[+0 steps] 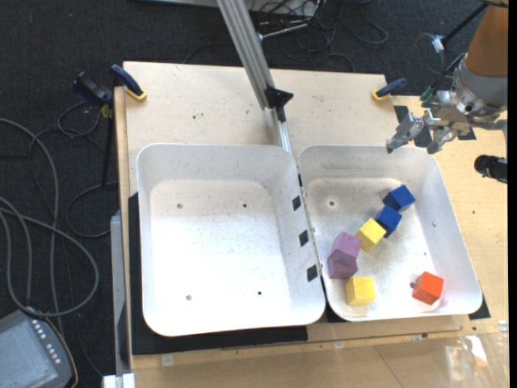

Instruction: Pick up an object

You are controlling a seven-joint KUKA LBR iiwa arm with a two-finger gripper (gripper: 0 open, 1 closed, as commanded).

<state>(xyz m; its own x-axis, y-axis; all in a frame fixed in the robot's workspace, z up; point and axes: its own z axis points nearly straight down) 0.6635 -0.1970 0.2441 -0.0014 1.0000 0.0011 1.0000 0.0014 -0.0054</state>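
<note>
Nothing picked yet: hand (410, 136) hanging above the right bin's (452, 217) far rim, grip impossible to tell, six blocks (373, 233) lying untouched below.

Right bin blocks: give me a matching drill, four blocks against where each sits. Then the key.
Column 1:
1. orange block
2. purple block
3. dark blue block
4. yellow block at the near wall

Column 2:
A. farthest back in the right bin, nearest the gripper
B. near right corner
C. by the divider between the bins
D. just in front of the purple block

Pairs: 1-B, 2-C, 3-A, 4-D
</note>
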